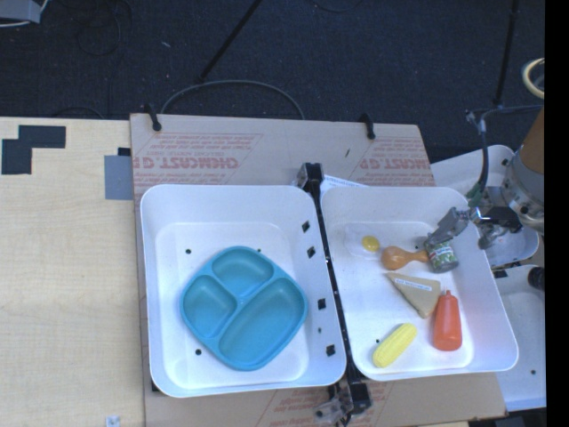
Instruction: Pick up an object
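Two shallow white bins sit side by side on the bench. The left bin [169, 229] carries a blue plastic divided plate [244, 307] with three compartments, lying toward that bin's front middle. The right bin [356, 345] carries the small things: a small yellow round piece [370, 243] near its back, an orange pear-shaped toy [403, 257] just beside it, a pale wedge of toy cheese [416, 292] at the middle, a red-orange plastic bottle [447, 321] toward the front right, and a yellow toy corn cob [394, 344] near the front edge. The gripper [442, 243] hangs over the right bin's back right part, its tip at a small greenish jar-like object [442, 256] touching the pear's end. Whether the jaws are open or closed, I cannot tell.
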`<state>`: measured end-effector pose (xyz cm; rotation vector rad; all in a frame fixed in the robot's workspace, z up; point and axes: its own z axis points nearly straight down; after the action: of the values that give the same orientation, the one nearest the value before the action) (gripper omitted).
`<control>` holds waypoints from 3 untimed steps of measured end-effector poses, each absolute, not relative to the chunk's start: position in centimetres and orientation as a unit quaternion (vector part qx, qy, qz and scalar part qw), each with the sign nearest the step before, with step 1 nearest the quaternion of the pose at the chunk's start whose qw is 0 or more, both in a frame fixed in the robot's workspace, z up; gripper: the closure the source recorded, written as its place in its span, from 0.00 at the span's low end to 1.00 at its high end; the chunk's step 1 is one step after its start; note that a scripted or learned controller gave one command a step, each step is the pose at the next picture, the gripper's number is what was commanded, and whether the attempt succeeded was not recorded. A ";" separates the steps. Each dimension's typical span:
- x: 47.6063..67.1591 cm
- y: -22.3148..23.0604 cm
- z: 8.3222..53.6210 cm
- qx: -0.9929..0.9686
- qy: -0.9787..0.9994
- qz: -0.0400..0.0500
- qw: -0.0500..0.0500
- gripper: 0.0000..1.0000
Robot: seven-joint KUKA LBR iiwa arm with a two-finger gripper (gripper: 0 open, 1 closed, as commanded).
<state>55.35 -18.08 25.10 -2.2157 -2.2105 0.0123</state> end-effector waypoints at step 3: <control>55.2 -17.6 17.1 -0.707 -0.707 0.001 0.003 0.00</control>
<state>55.24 -17.62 17.10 -2.2172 -2.2169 0.0047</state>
